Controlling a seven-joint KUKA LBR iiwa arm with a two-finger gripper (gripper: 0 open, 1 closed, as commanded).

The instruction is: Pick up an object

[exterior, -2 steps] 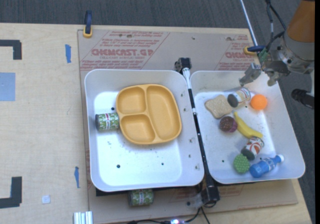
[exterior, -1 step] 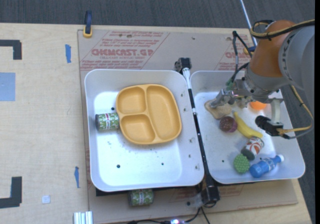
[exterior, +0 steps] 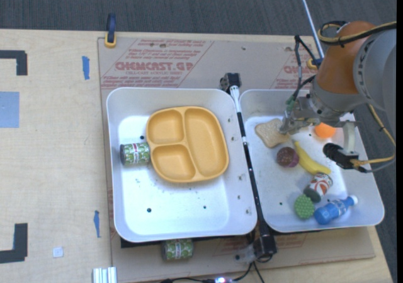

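Fingers (exterior: 293,121) over toast (exterior: 272,132), right bin (exterior: 371,203); plywood bench (exterior: 189,64), grey carpet.

The grey arm (exterior: 371,67), orange-banded above the wrist, reaches in from the right, its gripper (exterior: 291,123) pointing down.

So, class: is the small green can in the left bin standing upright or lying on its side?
On its side. The green can lies flat on the left bin's floor, touching the yellow plate's left edge.

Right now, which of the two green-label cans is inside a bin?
The can lying beside the yellow plate in the left bin; the other can lies outside, below that bin's front edge.
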